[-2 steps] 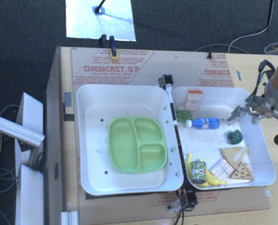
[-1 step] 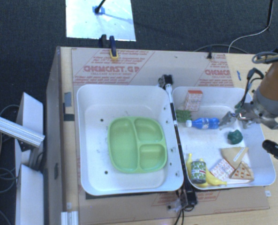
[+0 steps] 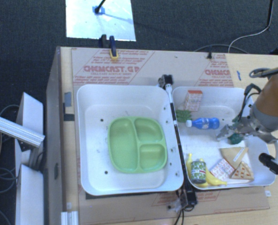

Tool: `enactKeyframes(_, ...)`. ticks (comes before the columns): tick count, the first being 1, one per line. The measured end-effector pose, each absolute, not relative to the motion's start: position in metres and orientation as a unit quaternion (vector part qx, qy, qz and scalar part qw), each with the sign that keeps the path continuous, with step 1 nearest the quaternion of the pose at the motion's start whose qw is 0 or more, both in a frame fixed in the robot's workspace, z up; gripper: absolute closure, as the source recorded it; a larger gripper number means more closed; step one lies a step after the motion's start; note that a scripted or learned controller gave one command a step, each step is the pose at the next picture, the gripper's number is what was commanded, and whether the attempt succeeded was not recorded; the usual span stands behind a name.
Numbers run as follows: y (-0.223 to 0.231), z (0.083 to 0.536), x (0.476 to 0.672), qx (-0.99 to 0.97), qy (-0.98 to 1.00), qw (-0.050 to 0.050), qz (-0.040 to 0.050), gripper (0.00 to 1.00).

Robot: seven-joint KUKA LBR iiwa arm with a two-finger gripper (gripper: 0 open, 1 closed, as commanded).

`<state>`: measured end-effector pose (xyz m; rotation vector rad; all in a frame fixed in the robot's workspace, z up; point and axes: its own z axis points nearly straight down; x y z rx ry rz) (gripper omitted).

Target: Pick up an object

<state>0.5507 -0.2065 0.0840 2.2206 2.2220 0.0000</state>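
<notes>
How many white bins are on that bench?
2. The left bin holds a green divided plate. The right bin holds the small items, among them a blue bottle, with the gripper over it.

The bottle [image 3: 203, 123] lies in the right bin [image 3: 209, 93], a carton [image 3: 193, 100] behind it, a divided plate [image 3: 138, 144] in the left bin [image 3: 96, 107].

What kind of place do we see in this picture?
Probably a robot test bench in a lab, not a kitchen. Two white bins sit on a workbench, one holding a green divided plate, the other toy food such as a blue bottle; the robot arm reaches in.
</notes>
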Motion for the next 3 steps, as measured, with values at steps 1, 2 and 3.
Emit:
enactKeyframes(1,-0.207,0.095,0.552,0.706,0.708,0.001,0.0008,1.0)
enactKeyframes(2,-0.142,0.085,0.547,0.706,0.708,0.001,0.0016,1.0)
enactKeyframes(3,-0.044,0.185,0.526,0.706,0.709,0.001,0.0017,1.0)
